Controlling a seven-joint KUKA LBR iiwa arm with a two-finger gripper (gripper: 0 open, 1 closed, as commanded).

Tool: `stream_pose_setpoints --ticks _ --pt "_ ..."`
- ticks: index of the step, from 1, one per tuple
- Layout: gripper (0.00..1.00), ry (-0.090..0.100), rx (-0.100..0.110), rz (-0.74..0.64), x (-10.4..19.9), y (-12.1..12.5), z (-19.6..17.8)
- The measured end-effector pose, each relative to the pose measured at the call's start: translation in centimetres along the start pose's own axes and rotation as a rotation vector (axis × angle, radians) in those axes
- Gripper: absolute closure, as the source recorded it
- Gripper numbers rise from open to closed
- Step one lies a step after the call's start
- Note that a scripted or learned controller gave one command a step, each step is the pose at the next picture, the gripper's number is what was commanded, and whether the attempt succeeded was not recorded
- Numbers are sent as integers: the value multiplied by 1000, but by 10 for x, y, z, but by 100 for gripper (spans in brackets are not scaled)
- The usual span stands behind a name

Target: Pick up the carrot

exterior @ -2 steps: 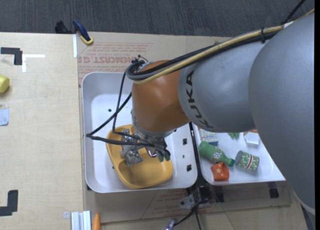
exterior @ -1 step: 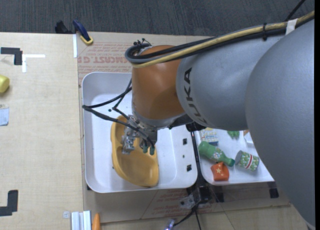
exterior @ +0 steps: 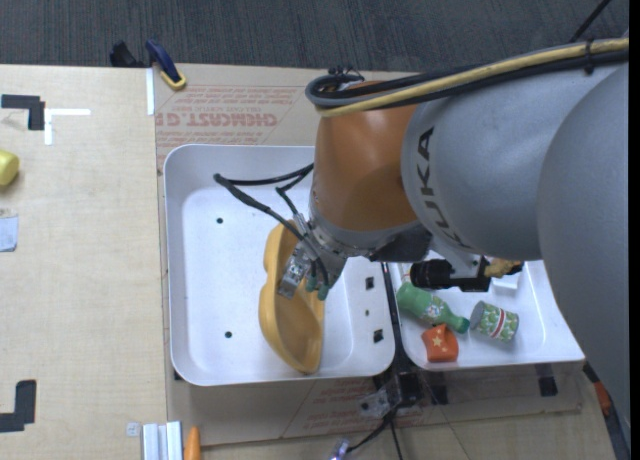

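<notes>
Gripper (exterior: pixel 300 274) low over the left bin (exterior: pixel 200 248), at its right half, hanging from the orange wrist band. It sits directly above the upper part of a yellow curved toy (exterior: pixel 292 323), banana-like; contact not clear. Whether the gripper is apart or together: cannot tell, since metal parts and a small teal bit blur together there. Nothing is seen clamped in it.

Hidden or cut off:
- The grey arm (exterior: pixel 520 158) covers the upper part of the right bin (exterior: pixel 560 348) and the right rim of the left bin.
- The top of the yellow toy is behind the gripper.
- A yellow rounded thing (exterior: pixel 6 168) on the bench is cut by the left edge of the view.

Carrot (exterior: pixel 441 344): taken to be the small orange-red piece in the right bin, near the front wall, well apart from the gripper. It is stubby, with a pale spot on top; shape hard to make out. It lies just below a green bottle (exterior: pixel 430 308), which is on its side. A green printed can (exterior: pixel 495 322) lies just right of both.

Count: two white bins, one item in the left, three visible in the right. One black cable (exterior: pixel 255 193) loops across the left bin's back. Red-printed cardboard (exterior: pixel 230 118) lies under the bins.
</notes>
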State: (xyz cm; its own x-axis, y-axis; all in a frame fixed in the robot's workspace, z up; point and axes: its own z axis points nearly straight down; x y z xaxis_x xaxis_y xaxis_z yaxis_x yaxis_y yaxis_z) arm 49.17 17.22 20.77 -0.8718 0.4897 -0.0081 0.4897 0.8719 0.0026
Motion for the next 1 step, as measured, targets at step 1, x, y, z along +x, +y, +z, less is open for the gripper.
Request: stream_pose_setpoints --ticks 1 --pt "100 -16 -24 -141 7 3 107"
